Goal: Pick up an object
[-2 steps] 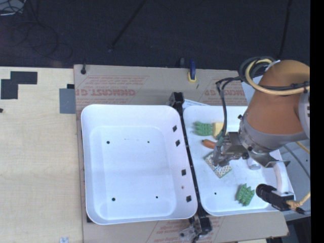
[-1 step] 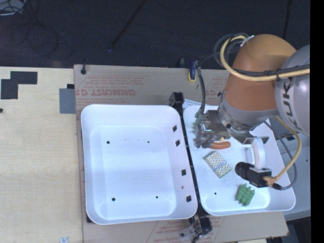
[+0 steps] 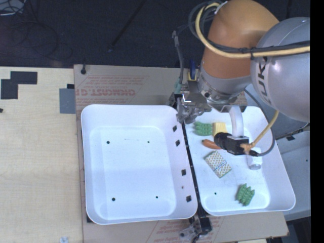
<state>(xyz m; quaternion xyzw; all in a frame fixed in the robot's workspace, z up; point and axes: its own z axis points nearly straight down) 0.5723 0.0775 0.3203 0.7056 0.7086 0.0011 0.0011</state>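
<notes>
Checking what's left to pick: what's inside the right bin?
Visible: yellow block, orange piece, patterned packet, upper green toy, lower green toy. The arm covers the far end of the bin; anything there is hidden.

One camera watched me, fixed above the bench [image 3: 35,161] and tilted down at a slant, so the bins' far rims sat high in the frame and their near rims low. It stood close enough that the left bin [image 3: 96,135] and the right bin [image 3: 276,191] together spanned most of the width, with a dark background [image 3: 101,24] beyond the bench's far edge. My arm [image 3: 238,39] entered from the right, looming large near the lens, and my claw [image 3: 187,113] hung about mid-frame.
</notes>
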